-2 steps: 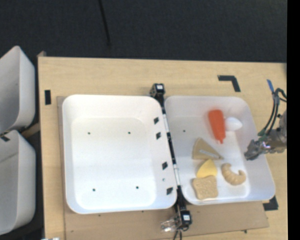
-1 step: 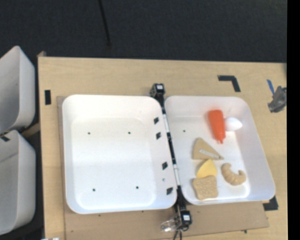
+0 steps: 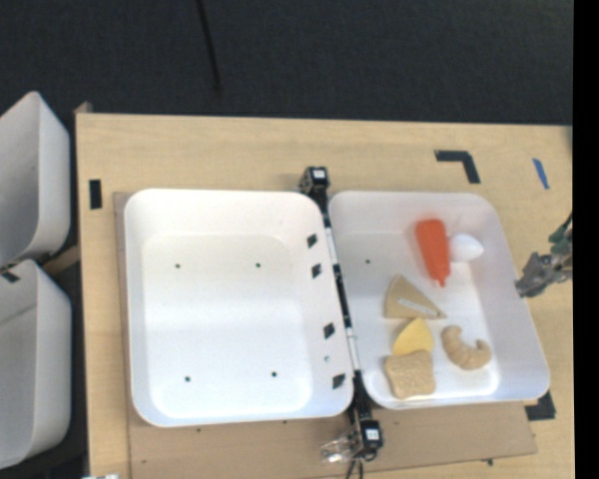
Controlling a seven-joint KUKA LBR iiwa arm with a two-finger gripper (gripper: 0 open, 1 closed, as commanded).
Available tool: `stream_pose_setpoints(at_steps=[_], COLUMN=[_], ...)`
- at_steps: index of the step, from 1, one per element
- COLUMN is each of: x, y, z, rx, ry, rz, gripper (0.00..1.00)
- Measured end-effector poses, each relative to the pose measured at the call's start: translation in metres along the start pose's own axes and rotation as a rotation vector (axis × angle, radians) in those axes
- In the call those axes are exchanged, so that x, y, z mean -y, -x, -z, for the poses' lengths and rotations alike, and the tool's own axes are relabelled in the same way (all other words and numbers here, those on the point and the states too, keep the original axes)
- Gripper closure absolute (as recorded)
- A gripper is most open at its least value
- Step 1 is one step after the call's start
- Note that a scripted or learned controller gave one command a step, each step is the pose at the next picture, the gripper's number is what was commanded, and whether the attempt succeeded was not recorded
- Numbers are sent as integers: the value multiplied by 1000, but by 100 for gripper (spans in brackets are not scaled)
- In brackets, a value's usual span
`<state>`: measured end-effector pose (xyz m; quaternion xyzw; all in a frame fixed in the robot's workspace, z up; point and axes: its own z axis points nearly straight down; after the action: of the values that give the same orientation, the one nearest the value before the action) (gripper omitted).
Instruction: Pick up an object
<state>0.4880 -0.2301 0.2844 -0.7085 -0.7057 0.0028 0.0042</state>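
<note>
The right bin (image 3: 499,226) holds several toy foods. A red-orange carrot-like piece (image 3: 433,248) lies near its back, with a white egg (image 3: 467,246) touching its right side. Below them are a tan wedge (image 3: 409,298), a yellow cheese wedge (image 3: 413,337), a croissant (image 3: 466,348) and a slice of bread (image 3: 410,374). My gripper (image 3: 541,270) hangs at the far right, just outside the right bin's right wall and partly cut off by the view's edge. It is apart from every food piece.
The left bin (image 3: 140,307) sits beside the right one, joined by a black-clipped seam (image 3: 331,287). Both rest on a wooden bench (image 3: 210,153). White housings (image 3: 15,267) stand at the far left.
</note>
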Motion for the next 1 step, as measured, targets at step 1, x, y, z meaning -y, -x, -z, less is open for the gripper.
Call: stream_pose_setpoints(at_steps=[1], x=[-1], y=[-2], z=[-85], rx=[0], ry=[2], rz=[3], gripper=[100])
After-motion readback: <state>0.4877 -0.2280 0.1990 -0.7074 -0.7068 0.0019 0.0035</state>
